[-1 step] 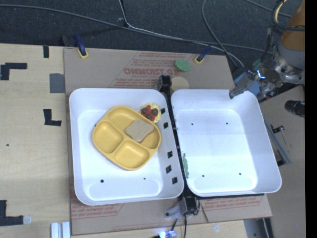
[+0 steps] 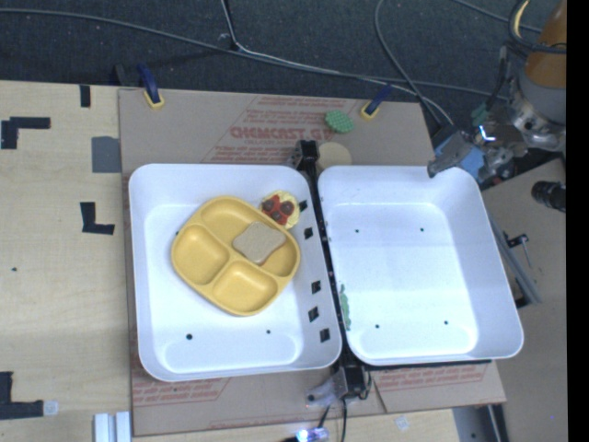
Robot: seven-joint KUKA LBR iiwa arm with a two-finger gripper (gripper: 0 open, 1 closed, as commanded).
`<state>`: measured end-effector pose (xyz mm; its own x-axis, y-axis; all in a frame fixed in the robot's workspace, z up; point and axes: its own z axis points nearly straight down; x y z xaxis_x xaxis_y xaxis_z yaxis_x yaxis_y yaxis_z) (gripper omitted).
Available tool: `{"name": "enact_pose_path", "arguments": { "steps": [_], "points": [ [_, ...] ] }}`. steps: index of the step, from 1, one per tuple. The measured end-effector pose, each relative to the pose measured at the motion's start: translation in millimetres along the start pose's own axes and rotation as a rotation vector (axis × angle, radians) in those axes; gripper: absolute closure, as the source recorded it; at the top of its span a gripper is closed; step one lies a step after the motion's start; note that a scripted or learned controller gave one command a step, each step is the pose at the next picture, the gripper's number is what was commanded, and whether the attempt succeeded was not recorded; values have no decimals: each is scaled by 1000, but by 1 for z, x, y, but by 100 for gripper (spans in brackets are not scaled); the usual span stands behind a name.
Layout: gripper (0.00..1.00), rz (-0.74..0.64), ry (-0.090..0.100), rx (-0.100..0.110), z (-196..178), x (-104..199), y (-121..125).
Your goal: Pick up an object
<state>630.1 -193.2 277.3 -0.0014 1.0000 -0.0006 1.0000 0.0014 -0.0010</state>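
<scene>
A yellow divided plate [image 2: 204, 253] lies in the left bin [image 2: 156, 330]. A tan slice of bread [image 2: 259, 241] rests on the plate's middle. A small red and yellow toy food piece [image 2: 280, 207] sits at the plate's far right edge. My arm stands at the upper right, outside the bins, with the gripper [image 2: 460, 152] hanging just beyond the far right corner of the right bin [image 2: 414, 274]. Nothing shows between its fingers.
A small green object [image 2: 339, 120] and a tan disc [image 2: 337, 153] lie on the cardboard behind the bins. Black clips [image 2: 307, 152] join the bins along the middle seam. Cables run across the dark floor at the back.
</scene>
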Motion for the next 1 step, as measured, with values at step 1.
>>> {"name": "enact_pose_path", "arguments": {
  "steps": [1],
  "points": [
    [0, 1, 0, 5, 47, -7, -1]
  ]
}}
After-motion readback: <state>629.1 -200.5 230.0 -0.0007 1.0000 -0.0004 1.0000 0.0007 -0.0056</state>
